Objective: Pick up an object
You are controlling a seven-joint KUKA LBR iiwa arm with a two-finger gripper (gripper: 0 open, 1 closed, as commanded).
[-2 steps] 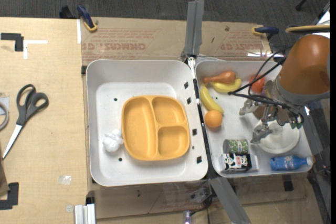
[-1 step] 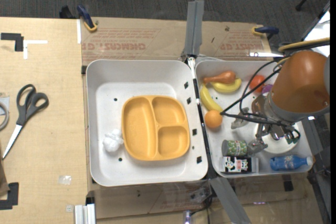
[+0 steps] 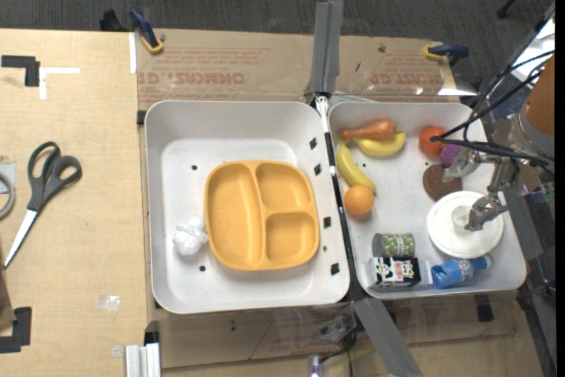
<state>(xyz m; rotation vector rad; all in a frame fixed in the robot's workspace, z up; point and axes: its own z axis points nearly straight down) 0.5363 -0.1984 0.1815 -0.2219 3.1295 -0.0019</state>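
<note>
A wooden bench seen from above, with black-handled scissors (image 3: 44, 177) lying at the far left. Next comes the left white bin (image 3: 168, 278), holding a yellow divided plate (image 3: 262, 214) with a small crumpled white wad (image 3: 188, 237) touching its left rim. To the right sits the right white bin (image 3: 353, 278), crowded with candidates for picking: a toy drumstick (image 3: 371, 131) and a banana (image 3: 385, 146) at the far side, a second banana (image 3: 353, 167) above an orange (image 3: 358, 201), a dark green can (image 3: 394, 245) and a black-and-white carton (image 3: 393, 272) near the front, a blue bottle (image 3: 457, 271) on its side, a white round dish (image 3: 463, 222), a brown disc (image 3: 439, 182), a purple piece (image 3: 451, 156) and a red ball (image 3: 432, 139). The gripper (image 3: 481, 212) hangs over the white dish at the right; whether it is released or clenched cannot be told. To do this step well, it should probably settle on one item standing apart from its neighbours, centre over it, and close across its narrow side.
</note>
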